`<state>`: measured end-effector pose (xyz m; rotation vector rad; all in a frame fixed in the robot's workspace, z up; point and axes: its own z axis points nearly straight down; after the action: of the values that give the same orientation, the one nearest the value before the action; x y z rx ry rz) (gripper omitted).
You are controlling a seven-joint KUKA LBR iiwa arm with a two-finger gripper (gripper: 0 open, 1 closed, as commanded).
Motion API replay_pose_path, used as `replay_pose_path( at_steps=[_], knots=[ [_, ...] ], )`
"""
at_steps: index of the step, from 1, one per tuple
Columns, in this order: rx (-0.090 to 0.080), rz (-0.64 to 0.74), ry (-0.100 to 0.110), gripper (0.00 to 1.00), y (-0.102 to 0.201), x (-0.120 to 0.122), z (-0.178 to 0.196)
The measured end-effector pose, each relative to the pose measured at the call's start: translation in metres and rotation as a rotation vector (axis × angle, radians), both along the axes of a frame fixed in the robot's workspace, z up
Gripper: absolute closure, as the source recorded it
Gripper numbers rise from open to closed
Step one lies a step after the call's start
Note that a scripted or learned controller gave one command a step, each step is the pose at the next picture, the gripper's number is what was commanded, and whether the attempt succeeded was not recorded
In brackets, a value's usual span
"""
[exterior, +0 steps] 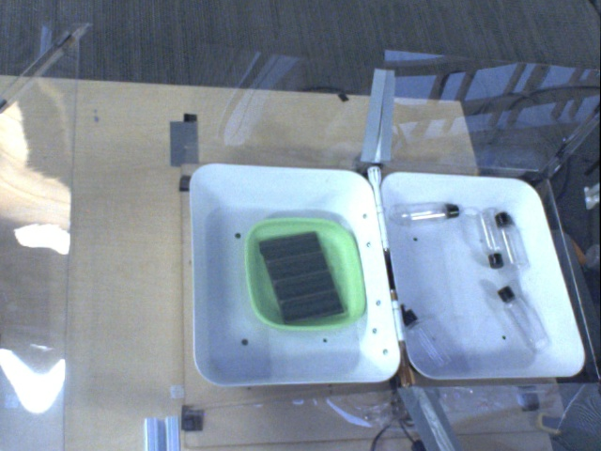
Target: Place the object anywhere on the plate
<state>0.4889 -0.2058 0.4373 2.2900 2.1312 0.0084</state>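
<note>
Dark ridged block [300, 278], on green plate [259, 294]

We see green plate [305, 272] in middle of left bin [216, 346], dark ribbed block [300, 277] lying on plate, tilted. Right of plate, across divider, right bin [563, 346] holds clear tubes with black caps: one [424, 214] near its top left, two [498, 238] further right, one [519, 314] below those.

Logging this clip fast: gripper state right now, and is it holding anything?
Gripper: not in view, so its state cannot be told. The dark block lies on the green plate in the left bin.
</note>
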Motion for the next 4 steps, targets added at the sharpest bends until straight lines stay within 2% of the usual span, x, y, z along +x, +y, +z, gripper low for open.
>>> replay_pose_path(
  at_steps=[1,2,3,4],
  knots=[
    [0.003,0.041,0.007,0.00,0.003,0.000,-0.112],
    [0.002,0.094,0.007,0.00,0.003,0.000,-0.110],
    [0.003,0.024,0.007,0.00,0.000,-0.001,-0.099],
    [0.002,0.071,0.006,0.00,0.002,-0.001,-0.087]
  ],
)
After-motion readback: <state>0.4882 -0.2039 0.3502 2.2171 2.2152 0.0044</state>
